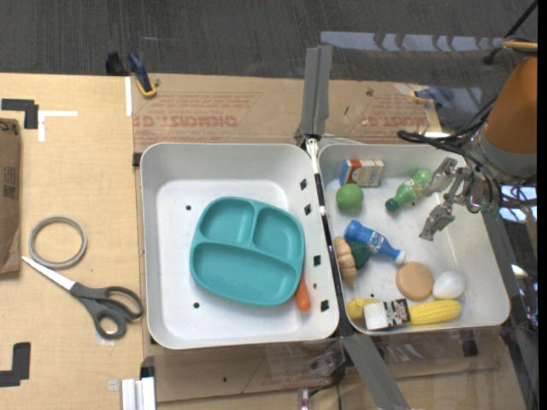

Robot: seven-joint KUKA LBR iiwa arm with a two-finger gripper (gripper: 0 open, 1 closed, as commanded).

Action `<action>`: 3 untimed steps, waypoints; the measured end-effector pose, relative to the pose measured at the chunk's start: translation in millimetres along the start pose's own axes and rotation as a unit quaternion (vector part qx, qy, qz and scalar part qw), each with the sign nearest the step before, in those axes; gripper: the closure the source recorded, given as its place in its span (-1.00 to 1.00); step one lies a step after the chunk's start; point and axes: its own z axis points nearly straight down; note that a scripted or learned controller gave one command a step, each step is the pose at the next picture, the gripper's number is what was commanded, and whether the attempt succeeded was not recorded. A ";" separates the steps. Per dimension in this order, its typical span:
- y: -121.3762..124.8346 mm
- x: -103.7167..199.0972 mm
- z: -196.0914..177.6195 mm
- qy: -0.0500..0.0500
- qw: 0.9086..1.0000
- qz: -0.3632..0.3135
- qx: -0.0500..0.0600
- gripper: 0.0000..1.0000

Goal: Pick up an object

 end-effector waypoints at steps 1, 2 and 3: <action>79.6 21.1 65.8 0.002 1.000 0.002 0.000 -1.00; 41.4 112.2 65.1 0.001 0.999 -0.032 0.000 -1.00; 49.4 -8.1 68.1 0.006 0.997 0.073 0.001 -1.00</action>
